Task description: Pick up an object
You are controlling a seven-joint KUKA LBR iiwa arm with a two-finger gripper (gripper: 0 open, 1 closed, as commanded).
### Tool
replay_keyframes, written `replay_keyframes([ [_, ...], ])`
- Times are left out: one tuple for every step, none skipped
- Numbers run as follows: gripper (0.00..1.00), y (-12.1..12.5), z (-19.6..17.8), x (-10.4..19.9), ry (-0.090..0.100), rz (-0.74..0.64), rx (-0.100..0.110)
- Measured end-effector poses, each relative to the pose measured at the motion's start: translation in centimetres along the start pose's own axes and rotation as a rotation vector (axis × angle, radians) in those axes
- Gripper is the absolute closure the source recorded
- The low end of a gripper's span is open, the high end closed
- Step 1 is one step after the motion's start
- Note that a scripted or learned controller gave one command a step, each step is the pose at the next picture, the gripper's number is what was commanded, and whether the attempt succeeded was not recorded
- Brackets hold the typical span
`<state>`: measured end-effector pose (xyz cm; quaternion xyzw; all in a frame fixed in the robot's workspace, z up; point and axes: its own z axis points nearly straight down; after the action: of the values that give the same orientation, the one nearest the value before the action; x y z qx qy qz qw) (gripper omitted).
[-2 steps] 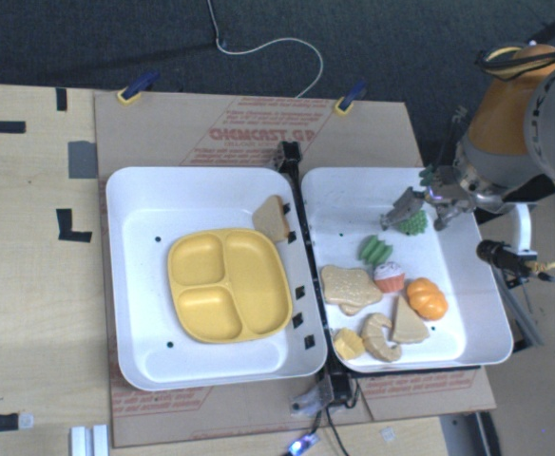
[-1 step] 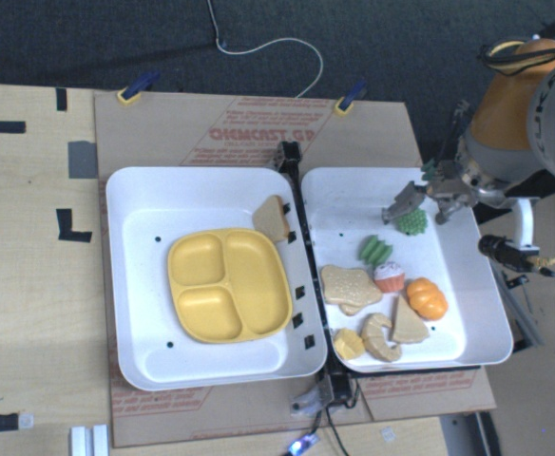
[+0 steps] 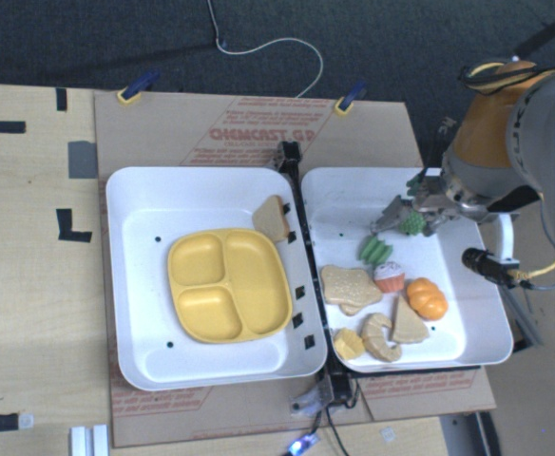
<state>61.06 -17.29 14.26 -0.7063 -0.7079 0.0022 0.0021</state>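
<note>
My gripper point(image 3: 403, 218) hangs over the upper middle of the right bin point(image 3: 344, 193), reaching in from the right. A small green piece point(image 3: 412, 224) sits right at its tip, partly covered by it; whether it is gripped is unclear. Just below and left lies a second green toy point(image 3: 374, 251). Further toward the front of that bin lie a beige flat biscuit point(image 3: 350, 289), a pink-and-white cupcake point(image 3: 389, 276), an orange fruit point(image 3: 427, 298), a bread wedge point(image 3: 410, 327) and a yellow piece point(image 3: 349, 345).
The left bin point(image 3: 130, 255) holds a yellow divided plate point(image 3: 228, 285) and a bread slice point(image 3: 274, 219) leaning by its right wall. Black clips point(image 3: 300, 283) join the two bins. Cardboard point(image 3: 249, 131) lies beneath, with a white cable point(image 3: 277, 46) behind.
</note>
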Motion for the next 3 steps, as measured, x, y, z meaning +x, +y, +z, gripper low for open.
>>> replay_keyframes([
  [0.0, 0.0, 5.3, 0.1, -0.001, 0.0, -0.002],
  [1.0, 0.0, 4.1, 0.2, 0.001, -0.001, -0.003],
  [1.0, -0.2, -0.2, 0.1, 0.0, 0.002, -0.008],
])
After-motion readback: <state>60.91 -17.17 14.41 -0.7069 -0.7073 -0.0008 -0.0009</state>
